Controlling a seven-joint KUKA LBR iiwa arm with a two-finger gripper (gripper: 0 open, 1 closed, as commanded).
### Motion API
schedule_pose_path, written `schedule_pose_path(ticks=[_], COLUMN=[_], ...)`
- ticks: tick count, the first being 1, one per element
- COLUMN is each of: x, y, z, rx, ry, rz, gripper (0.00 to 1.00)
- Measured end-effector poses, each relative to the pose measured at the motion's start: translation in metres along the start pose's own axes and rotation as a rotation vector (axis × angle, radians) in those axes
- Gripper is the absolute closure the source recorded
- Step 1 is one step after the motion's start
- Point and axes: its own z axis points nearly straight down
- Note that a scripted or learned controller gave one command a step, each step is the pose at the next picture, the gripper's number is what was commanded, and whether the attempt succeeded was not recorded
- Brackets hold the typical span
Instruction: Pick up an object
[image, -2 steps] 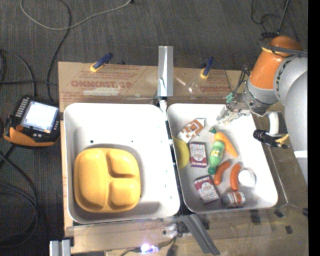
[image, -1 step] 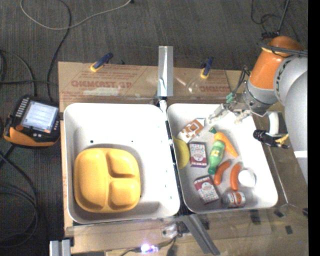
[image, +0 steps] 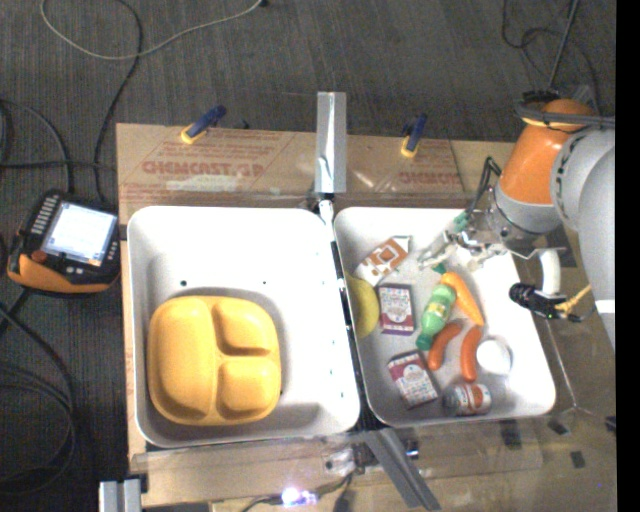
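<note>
- Objects for picking lie in the right bin (image: 540, 395), the one nearer the arm; none of them is between the gripper's fingers.
- Gripper (image: 462, 243): it hangs over the far right part of the right bin, near the far edge. Whether its fingers are open or closed cannot be made out; the metal parts blur together there.
- Arm (image: 580, 180): grey, with the orange band (image: 530, 160) above the wrist, reaching in from the right edge of the bench.
- Green bottle (image: 437, 309): in the middle of the right bin, lying at a slant, just beside an orange carrot (image: 465, 297) on its right.
- Two more orange pieces, one (image: 445, 340) below the bottle and one (image: 470, 352) to its right.
- Yellow banana (image: 365, 305): against the left wall of the right bin.
- Red-and-white box (image: 396, 308): just right of the banana; a second red box (image: 412, 379) sits nearer the front edge.
- Orange-and-white packet (image: 384, 257): toward the far left corner of the right bin.
- White cup (image: 493, 355): near the right wall; a can (image: 466, 399) lies in front of it at the front edge.
- Yellow divided plate (image: 214, 357): in the left bin (image: 160, 235), toward its front left corner.
</note>
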Motion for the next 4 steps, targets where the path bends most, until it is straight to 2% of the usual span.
schedule_pose_path(ticks=[1, 2, 3, 4], x=[0.000, 0.000, -0.002, -0.007], y=[0.000, 0.000, -0.034, -0.037], z=[-0.009, -0.009, -0.001, -0.008], rx=[0.000, 0.001, -0.016, -0.013], ry=[0.001, 0.001, 0.006, -0.004], rz=[0.001, 0.001, 0.056, 0.059], gripper=[1.00, 0.00, 0.00, 1.00])
